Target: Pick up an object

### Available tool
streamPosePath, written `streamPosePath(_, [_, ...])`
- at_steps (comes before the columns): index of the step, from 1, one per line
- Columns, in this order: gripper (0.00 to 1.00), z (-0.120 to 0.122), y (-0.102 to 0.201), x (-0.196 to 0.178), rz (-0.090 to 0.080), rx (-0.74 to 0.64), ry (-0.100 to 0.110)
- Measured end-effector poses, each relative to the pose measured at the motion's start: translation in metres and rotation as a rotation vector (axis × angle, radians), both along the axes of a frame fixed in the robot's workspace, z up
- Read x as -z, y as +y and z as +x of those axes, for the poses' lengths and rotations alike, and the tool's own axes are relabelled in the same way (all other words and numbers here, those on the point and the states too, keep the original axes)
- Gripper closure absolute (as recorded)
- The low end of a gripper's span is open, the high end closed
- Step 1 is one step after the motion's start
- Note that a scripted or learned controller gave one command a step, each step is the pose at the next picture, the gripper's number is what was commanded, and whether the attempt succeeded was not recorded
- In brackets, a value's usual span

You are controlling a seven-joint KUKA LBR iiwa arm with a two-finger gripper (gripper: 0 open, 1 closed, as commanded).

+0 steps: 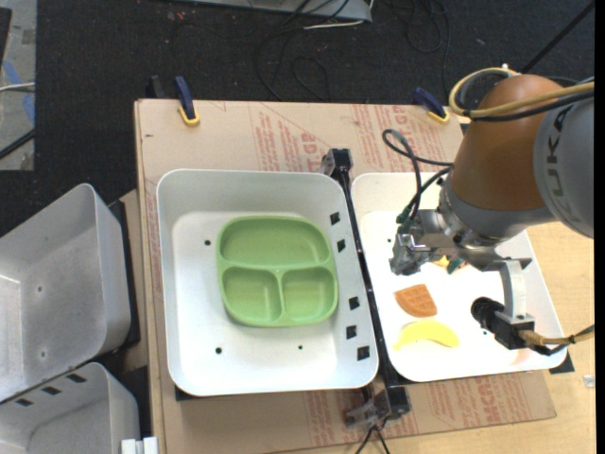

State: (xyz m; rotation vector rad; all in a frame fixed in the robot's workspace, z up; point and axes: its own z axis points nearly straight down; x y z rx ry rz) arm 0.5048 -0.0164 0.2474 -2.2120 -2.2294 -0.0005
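The gripper is hovering in the right bin; whether it is spread, I cannot tell. Just below it an orange piece is lying, a banana beyond. Left, a green tray is sitting in the other bin on a board bench; cables are trailing over the dark floor.

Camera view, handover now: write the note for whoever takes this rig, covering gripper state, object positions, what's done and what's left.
Gripper: low over the right bin, near its left side; grip state cannot be told from this view, and nothing is seen held.
Objects: orange piece and yellow banana-shaped piece lie on the right bin floor, just below the gripper in the picture. Green divided plate sits in the left bin.
Done: no pick confirmed.
Left: grasp and lift one object; the orange piece looks nearest.
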Motion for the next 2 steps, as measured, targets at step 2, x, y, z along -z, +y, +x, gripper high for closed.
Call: streamPosePath(2, [1.0,-0.024,0.095,0.013,0.0,0.0,0.002])
